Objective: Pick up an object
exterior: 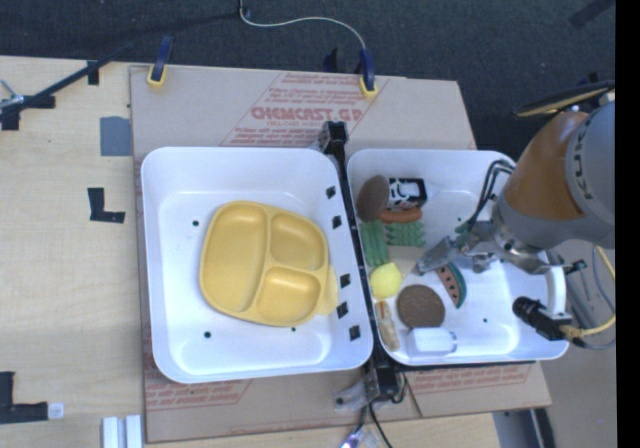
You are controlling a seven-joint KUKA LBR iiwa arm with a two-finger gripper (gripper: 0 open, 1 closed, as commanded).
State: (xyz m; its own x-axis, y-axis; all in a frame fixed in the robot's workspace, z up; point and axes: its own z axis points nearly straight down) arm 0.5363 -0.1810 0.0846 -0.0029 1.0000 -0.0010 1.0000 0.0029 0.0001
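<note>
Gripper [447, 261] fingers touching watermelon slice [455, 285] below them

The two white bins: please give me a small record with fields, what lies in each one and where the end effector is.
left bin: yellow divided plate
right bin: brown oval piece, black and white item, green item, yellow ball, brown round disc, small white block, watermelon slice toy
end effector: over the right bin, close above the watermelon slice toy
arm: enters from the right
</note>
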